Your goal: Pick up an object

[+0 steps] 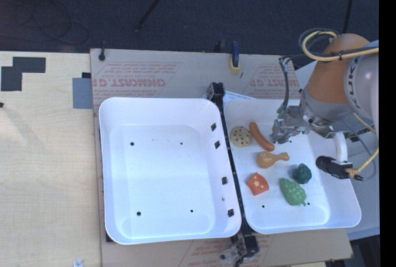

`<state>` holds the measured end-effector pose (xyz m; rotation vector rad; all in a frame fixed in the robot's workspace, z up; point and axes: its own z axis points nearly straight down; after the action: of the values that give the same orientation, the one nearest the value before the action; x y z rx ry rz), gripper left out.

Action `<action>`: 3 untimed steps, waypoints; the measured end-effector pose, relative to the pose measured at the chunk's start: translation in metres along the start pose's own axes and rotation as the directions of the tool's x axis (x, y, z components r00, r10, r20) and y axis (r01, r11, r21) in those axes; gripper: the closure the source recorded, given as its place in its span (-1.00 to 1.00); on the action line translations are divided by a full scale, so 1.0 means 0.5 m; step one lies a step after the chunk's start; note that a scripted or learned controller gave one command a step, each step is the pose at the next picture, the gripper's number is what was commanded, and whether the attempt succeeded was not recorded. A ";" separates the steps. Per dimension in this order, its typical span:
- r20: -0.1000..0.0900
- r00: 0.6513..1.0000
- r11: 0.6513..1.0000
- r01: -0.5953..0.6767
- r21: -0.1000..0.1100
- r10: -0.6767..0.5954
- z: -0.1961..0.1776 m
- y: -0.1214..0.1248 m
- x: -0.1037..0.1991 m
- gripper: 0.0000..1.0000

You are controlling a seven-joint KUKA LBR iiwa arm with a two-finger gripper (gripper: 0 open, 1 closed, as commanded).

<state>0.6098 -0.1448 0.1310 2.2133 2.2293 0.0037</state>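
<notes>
Several toy foods lie in the right bin point(339, 213): a tan cookie point(241, 136), an orange-red sausage point(260, 136), a tan chicken drumstick point(271, 159), a red piece with a yellow mark point(258, 183), a light green bumpy vegetable point(292, 191) and a dark green lump point(301, 173). My gripper point(281, 133) hangs over the bin's upper middle, just right of the sausage and above the drumstick. From this angle its fingers are too dark and small to read, and nothing shows as lifted.
The left bin point(117, 129) lies beside the right one, with black clips along the shared wall point(224, 148). A blue-and-yellow clamp point(235, 58) stands at the board's back edge. The arm's orange band point(334, 74) and cables occupy the right side.
</notes>
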 end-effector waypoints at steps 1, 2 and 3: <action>0.002 1.000 1.000 -0.012 0.008 0.012 0.053 -0.078 -0.144 1.00; 0.000 1.000 1.000 -0.010 0.006 0.010 0.031 -0.076 -0.141 1.00; 0.000 1.000 1.000 -0.013 0.008 0.013 0.012 -0.077 -0.144 1.00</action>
<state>0.5718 -0.2171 0.1248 2.2318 2.2188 -0.0044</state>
